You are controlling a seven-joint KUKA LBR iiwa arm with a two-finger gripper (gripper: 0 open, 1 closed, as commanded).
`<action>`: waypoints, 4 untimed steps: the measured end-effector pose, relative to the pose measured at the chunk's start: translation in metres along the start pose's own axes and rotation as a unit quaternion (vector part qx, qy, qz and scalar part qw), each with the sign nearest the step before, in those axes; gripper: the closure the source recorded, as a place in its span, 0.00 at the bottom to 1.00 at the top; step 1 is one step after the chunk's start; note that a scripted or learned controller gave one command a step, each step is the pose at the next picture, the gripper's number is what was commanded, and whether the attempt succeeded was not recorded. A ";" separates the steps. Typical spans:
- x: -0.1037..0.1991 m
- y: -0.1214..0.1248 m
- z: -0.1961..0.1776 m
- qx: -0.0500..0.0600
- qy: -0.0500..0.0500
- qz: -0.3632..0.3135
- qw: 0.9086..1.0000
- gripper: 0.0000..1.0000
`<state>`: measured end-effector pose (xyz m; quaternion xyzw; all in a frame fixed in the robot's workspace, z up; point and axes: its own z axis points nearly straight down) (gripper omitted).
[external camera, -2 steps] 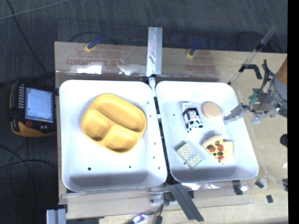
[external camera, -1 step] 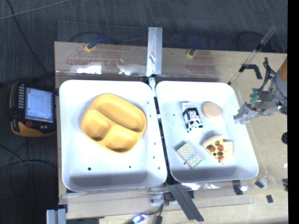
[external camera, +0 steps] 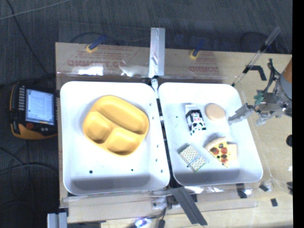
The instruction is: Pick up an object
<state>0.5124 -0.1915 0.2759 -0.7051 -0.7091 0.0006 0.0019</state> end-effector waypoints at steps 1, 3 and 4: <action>0.035 0.082 0.146 0.000 0.000 -0.114 0.993 0.00; 0.084 0.096 0.175 -0.008 -0.003 -0.175 0.985 1.00; 0.111 0.113 0.085 0.000 -0.002 -0.060 0.998 1.00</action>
